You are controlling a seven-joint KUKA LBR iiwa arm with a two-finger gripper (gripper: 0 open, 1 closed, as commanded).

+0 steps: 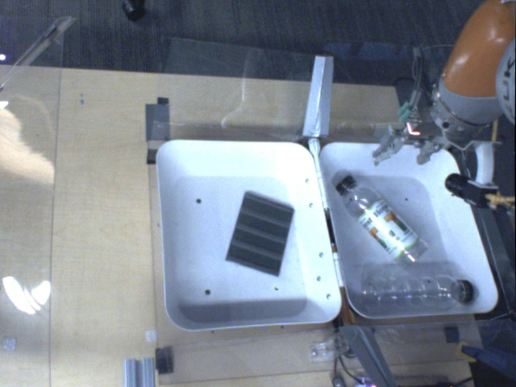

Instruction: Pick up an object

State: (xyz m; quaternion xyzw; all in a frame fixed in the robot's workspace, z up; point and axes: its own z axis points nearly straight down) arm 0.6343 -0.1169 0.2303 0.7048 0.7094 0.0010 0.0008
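Nearest the camera, in the right bin [484, 252], a clear empty bottle [411, 290] lies along the front wall, its long axis running left to right, dark cap to the right; just behind it a labelled bottle [380, 220] lies diagonally, black cap toward the back left, base toward the front right; in the left bin [173, 216] a dark ribbed block [260, 233] rests flat near the middle, well apart from the arm; farthest back, the gripper [405, 141] hangs over the right bin's back rim, fingers spread and pinching nothing; the labelled bottle lies forward and slightly left of it, so I judge it the nearer target, best closed on across its diagonal axis.
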